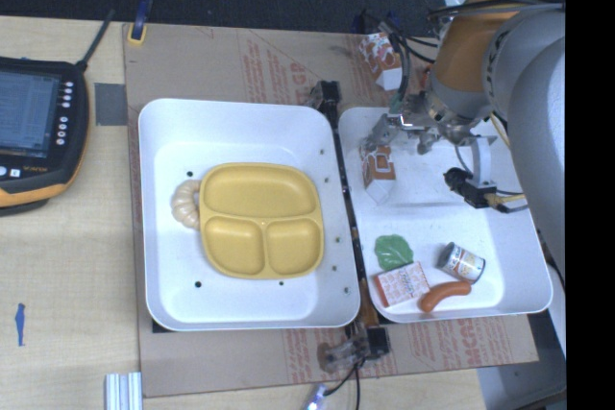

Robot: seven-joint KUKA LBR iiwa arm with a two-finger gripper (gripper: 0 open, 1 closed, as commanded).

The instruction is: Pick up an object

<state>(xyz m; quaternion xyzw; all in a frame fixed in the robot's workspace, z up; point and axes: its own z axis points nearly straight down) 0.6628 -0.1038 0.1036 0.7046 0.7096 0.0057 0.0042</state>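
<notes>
My gripper [377, 152] hangs over the far left corner of the right bin [519, 235], with the arm reaching in from the right. A small brown-and-white packet [379, 170] sits between its fingertips, and a faint shadow lies on the bin floor just below it. Toward the bin's near side lie a green piece [393, 251], a small can [462, 261], a red-and-white packet [402, 283] and a sausage [444, 296].
The left bin [173, 293] holds a yellow divided plate [260, 218] with a beige pastry [184, 203] at its left edge. Another small packet [381, 54] lies on the cardboard behind the right bin. A tablet [38, 130] rests at the far left. Black cables [476, 187] trail by the wrist.
</notes>
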